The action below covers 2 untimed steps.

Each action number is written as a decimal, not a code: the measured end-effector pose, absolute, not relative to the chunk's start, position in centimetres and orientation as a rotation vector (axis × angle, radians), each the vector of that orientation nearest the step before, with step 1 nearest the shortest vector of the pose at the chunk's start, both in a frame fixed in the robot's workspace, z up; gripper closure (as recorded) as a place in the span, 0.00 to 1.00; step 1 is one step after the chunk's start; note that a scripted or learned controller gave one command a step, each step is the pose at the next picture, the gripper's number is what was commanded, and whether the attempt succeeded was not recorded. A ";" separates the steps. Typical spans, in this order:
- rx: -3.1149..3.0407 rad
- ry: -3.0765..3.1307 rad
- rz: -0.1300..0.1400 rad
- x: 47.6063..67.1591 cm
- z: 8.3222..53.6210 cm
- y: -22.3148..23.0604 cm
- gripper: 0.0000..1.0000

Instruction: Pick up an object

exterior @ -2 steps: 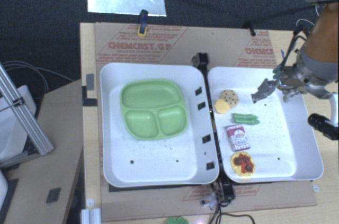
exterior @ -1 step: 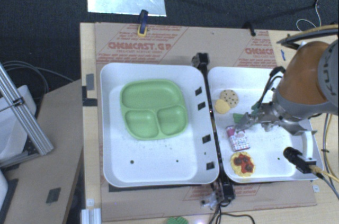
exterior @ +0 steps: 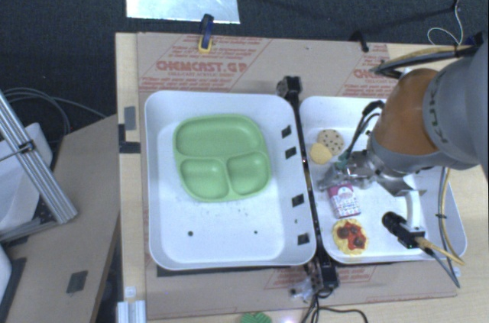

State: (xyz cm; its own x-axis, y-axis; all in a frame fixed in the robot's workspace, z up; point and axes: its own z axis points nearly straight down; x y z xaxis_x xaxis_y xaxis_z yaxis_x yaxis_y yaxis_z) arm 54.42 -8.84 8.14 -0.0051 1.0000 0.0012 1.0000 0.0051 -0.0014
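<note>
My arm reaches in from the right and my pincer (exterior: 341,175) is low inside the right bin (exterior: 382,106), above the small things that lie there. I judge that I am in the approach step: I am coming down on an object, but nothing is lifted yet. Directly below my pincer lies a small pink carton (exterior: 345,200), and it seems to touch it or to be just above it; I cannot tell which. Whether my pincer is wide or closed I also cannot tell, because the metal parts hide themselves from this angle.

Near it are a round cookie (exterior: 330,139), a yellow piece (exterior: 320,153) just beside the cookie, and a small pizza-like toy (exterior: 351,235) lower down. A green divided plate (exterior: 221,157) lies in the left bin (exterior: 164,237), well apart.

The next move, I think, calls for centring over the carton, closing on its narrow sides, then lifting straight up.
</note>
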 end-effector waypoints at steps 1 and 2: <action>-2.220 -2.225 -0.003 54.5 9.5 -9.0 1.00; -2.218 -2.239 -0.016 59.2 19.1 -5.1 1.00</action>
